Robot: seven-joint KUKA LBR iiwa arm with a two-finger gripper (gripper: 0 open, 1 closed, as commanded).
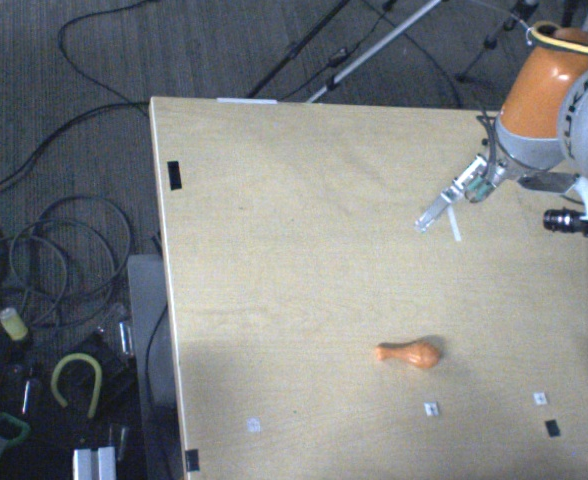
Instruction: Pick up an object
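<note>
A small orange object [410,354], pear-shaped with a thin neck pointing left, lies on the light wooden bench top [294,268] toward the front right. My gripper [438,227] hangs at the right, well behind the object and slightly to its right. Its two pale fingers [429,216] stand apart with nothing between them. The orange band of the arm [544,93] rises at the upper right.
Small square markers [431,408] dot the front right of the bench, and a black tape tab [175,175] sits near its left edge. Cables [54,248] and tools lie on the floor to the left. Stand legs [394,28] cross behind the bench.
</note>
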